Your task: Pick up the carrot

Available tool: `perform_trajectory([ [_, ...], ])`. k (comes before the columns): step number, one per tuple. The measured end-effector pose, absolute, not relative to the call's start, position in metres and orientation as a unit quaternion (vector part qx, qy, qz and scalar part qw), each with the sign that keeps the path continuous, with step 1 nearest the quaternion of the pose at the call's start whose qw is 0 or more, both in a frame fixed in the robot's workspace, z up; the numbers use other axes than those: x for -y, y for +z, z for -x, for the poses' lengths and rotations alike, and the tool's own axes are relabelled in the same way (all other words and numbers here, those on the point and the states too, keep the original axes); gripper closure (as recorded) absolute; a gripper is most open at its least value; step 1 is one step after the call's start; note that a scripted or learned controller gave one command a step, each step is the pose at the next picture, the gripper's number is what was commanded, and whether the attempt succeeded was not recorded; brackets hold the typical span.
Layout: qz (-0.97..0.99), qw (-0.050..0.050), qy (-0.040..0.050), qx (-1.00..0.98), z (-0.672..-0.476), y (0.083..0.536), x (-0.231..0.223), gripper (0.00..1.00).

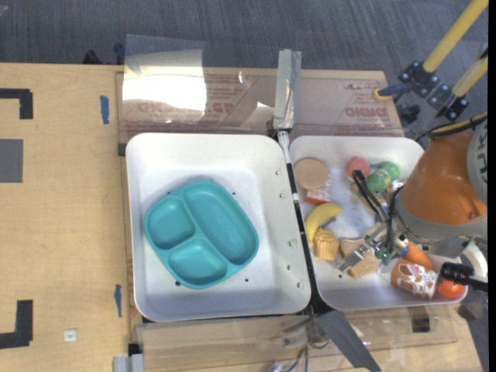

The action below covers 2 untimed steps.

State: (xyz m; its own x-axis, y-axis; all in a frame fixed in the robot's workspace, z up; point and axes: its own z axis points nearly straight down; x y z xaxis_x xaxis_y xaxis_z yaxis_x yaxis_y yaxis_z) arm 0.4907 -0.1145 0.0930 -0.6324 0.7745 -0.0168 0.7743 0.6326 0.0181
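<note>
Left bin (155, 161) — holds a teal divided plate (201, 232) set at a slant near its centre. Right bin (341, 147) — a round tan disc (311, 172) near its back-left corner; a banana (321, 217) by its left wall, with a tan biscuit-like piece (325, 246) just in front; a red ball (357, 167) and a green ball (381, 178) toward the back edge; a printed carton (412, 277) at the front edge.

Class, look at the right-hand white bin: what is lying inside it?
The right bin holds a banana, a tan disc, red and green round pieces, and orange items near the corner. The arm covers the rest.
</note>
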Motion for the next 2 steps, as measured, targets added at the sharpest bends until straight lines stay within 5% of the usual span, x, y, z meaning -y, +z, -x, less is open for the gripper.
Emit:
perform_trajectory([
  [2,-0.714,0.011,0.0075,-0.700,-0.488,0.093,0.119,0.00],
])
